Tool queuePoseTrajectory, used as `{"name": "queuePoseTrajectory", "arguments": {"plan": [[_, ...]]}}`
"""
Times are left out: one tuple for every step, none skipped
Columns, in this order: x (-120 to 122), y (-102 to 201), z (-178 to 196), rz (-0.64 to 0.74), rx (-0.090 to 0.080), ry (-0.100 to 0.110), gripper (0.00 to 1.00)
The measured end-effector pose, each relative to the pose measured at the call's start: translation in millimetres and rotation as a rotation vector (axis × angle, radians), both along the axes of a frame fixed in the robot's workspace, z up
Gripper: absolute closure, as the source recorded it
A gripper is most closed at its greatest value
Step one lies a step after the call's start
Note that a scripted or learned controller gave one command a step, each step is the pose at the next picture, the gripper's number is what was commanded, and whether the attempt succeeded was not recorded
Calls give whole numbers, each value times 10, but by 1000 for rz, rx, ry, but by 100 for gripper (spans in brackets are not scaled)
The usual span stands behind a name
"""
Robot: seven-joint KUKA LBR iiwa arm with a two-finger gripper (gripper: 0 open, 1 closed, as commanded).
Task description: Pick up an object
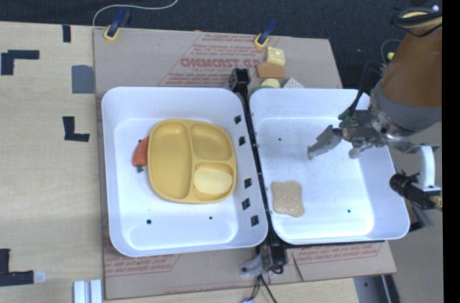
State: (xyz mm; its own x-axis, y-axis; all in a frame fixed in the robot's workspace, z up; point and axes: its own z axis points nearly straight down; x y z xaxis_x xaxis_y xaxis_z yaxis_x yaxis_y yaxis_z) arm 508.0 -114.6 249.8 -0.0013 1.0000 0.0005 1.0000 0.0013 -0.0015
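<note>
A tan, toast-like slice (288, 198) lies flat near the front left of the right bin (374, 222). In the left bin (122, 222) a yellow divided plate (183, 151) carries a pale yellow piece (213, 180) in its front right section. An orange-red object (139, 151) pokes out from under the plate's left edge. My gripper (338, 148) hangs over the middle of the right bin, behind and to the right of the slice. It is open, fingers (320, 146) spread, with nothing between them.
Small yellow (275, 55), brown (270, 70) and pale green (269, 84) pieces sit on the cardboard just behind the bins' shared wall. A black clip strip (248, 151) runs down the divider between the bins. The arm's grey and orange body (413, 79) overhangs the right bin's far right.
</note>
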Motion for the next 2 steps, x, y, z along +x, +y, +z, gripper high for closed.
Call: {"name": "queuePoseTrajectory", "arguments": {"plan": [[-165, 63, -1686, -4, 0, -7, 0], [295, -582, -918, -3, -6, -10, 0]]}}
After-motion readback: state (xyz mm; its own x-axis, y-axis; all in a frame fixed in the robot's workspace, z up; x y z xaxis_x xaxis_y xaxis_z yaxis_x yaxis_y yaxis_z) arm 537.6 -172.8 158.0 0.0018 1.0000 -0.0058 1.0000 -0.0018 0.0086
